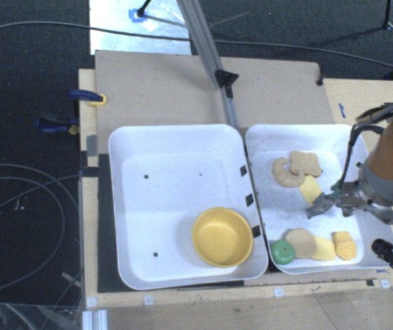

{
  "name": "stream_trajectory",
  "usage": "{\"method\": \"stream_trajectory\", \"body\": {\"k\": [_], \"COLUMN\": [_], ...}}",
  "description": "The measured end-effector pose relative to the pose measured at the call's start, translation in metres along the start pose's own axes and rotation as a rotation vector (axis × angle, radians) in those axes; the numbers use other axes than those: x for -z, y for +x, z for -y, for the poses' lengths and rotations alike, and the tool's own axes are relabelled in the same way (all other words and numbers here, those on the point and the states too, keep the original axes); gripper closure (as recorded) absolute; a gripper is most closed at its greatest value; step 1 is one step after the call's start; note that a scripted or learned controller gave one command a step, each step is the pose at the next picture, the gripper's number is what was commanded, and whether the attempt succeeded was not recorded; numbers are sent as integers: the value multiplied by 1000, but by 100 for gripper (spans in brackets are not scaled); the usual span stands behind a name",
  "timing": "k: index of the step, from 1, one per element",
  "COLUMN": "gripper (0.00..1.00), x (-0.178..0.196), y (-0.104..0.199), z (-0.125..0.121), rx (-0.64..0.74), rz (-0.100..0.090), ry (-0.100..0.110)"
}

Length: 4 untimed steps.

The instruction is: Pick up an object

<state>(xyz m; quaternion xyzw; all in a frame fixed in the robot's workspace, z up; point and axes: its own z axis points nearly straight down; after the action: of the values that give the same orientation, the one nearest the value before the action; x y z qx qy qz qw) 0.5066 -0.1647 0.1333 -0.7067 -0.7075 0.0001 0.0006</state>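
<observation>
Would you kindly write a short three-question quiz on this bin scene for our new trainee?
1. True or false: the yellow bowl sits in the left bin.
2. Which item lies at the right bin's front-left corner? A) green round piece B) waffle piece C) croissant
3. Fill in: the gripper is above the ___ bin.

Key: 1 true; 2 A; 3 right.

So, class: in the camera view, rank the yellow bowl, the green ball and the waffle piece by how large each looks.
1. Yellow bowl, clearly the largest.
2. Green ball and waffle piece: these look about alike, so they are not ranked against each other.
</observation>
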Motion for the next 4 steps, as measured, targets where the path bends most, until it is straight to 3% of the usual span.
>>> {"method": "stream_trajectory", "body": {"k": [1,2,3,4], "gripper": [100,100,100,100], "x": [12,60,76,72], "y": [-1,6,5,55], "z": [-1,-8,-10,-20], "rx": [0,4,4,7], "rz": [2,2,2,0], "ry": [-3,-5,-5,-3]}}
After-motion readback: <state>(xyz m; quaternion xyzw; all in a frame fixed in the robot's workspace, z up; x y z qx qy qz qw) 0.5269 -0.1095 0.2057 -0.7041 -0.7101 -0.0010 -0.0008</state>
